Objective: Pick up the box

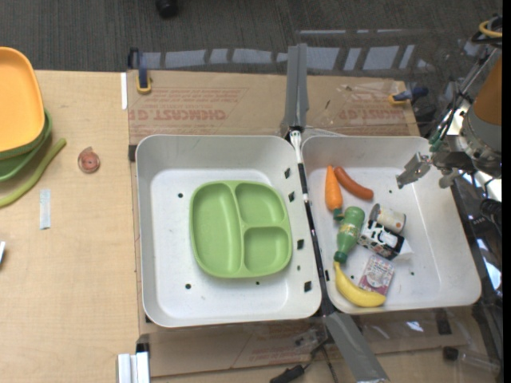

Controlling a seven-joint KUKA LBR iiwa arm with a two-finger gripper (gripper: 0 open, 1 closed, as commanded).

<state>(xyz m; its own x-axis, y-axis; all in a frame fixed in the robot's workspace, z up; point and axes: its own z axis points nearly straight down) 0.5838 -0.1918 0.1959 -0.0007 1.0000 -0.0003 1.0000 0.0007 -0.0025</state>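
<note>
The box (384, 231) is small, white and black, and lies in the middle of the right bin (447, 238), among other items. My gripper (422, 179) hangs over the bin's back right part, up and to the right of the box and apart from it. Its two fingers are spread open with nothing between them.
Around the box lie a green bottle (348, 231), a carrot (333, 188), an orange-red sausage (354, 183), a banana (357, 289) and a pink packet (376, 274). The left bin (160, 238) holds a green divided plate (240, 228). Orange and green dishes (17, 110) sit far left.
</note>
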